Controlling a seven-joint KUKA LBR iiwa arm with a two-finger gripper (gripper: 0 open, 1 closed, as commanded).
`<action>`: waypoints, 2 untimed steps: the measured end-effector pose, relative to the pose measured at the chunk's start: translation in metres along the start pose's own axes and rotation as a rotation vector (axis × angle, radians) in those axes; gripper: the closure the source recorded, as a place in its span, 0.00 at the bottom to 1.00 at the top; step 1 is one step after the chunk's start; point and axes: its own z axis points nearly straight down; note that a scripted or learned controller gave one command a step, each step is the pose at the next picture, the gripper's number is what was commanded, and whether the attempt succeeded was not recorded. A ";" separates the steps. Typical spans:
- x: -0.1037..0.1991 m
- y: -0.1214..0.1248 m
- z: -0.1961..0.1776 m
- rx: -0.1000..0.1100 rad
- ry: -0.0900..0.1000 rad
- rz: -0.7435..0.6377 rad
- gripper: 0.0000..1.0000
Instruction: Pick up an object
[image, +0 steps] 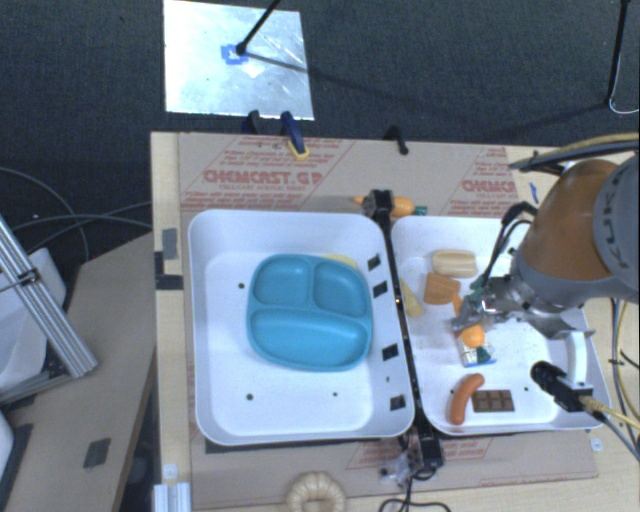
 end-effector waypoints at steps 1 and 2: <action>0.006 -0.001 -0.062 -0.002 0.000 -0.003 1.00; 0.006 0.001 -0.078 0.002 0.001 -0.002 1.00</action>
